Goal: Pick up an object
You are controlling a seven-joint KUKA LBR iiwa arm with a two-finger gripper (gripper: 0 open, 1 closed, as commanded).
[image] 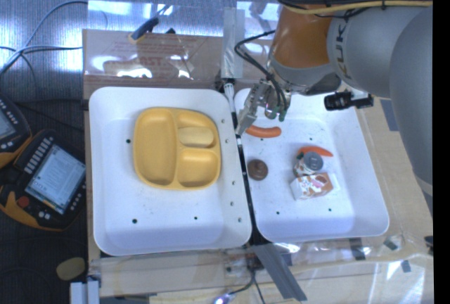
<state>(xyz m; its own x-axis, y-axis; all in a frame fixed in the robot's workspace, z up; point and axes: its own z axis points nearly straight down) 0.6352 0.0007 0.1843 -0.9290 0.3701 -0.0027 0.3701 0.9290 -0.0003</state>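
Observation:
My gripper (261, 115) hangs over the far left corner of the right bin (351, 225), open, with nothing between its fingers. Just below its fingertips an orange sausage-shaped piece (264, 131) lies on the bin floor. A brown round disc (257, 169) sits nearer the front by the bin's left wall. To its right are a small grey round item with an orange piece on top (311, 157) and a crumpled red-and-white packet (311, 185).
The left bin (119, 225) holds a yellow compartment tray (176, 148). The ridge between the two bins (241, 176) runs close beside the gripper. A clear plastic sheet (155, 56) lies behind the bins, and handheld control pendants (42, 176) lie at the far left.

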